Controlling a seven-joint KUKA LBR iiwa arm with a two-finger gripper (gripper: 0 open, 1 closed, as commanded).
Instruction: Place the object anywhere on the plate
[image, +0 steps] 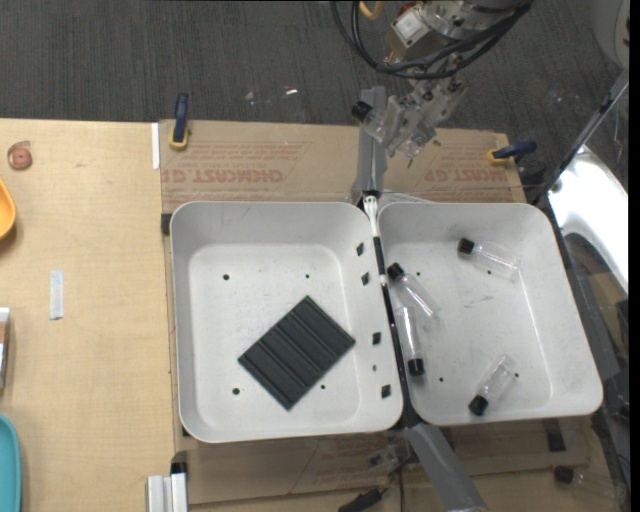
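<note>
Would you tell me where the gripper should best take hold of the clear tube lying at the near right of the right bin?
Probably mid-body, from straight above. The clear tube lies flat and diagonal on the right bin floor, its black cap toward the near rim, apart from the other tubes. Closing across its narrow width, above the cap, looks safest.

The gripper (407, 128) hangs high at the view's top, seemingly tilted, wrist cables looped above it.

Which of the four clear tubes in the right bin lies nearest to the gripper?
The tube at the bin's far side, with its black cap pointing toward the gripper. The other three lie lower in the view.
</note>
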